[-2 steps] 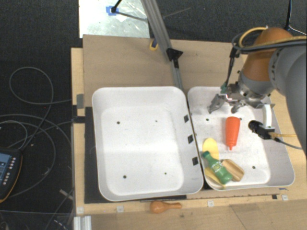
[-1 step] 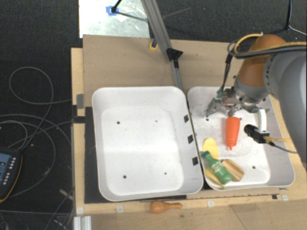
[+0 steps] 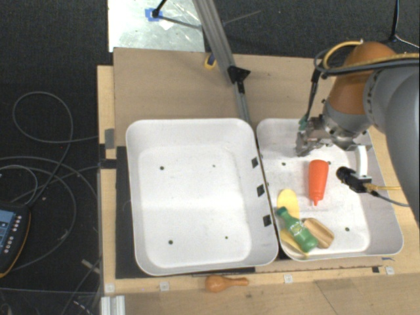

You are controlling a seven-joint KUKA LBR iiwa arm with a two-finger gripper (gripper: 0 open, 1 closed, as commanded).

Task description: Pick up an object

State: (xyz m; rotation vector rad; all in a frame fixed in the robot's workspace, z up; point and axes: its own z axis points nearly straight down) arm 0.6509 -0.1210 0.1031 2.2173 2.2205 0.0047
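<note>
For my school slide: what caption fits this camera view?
Robot gripper over the right bin, near a carrot, banana and green bottle.

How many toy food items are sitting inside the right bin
4: an orange carrot mid-bin, and a yellow banana, green bottle and tan bread piece clustered at the near-left corner. The arm may hide others.

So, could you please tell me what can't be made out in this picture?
- Gripper: too small and dark in the camera view to tell open from shut.
- Tan object: partly covered by the green bottle; identity unclear.
- Yellow object: its lower end is hidden under that bottle.
</note>
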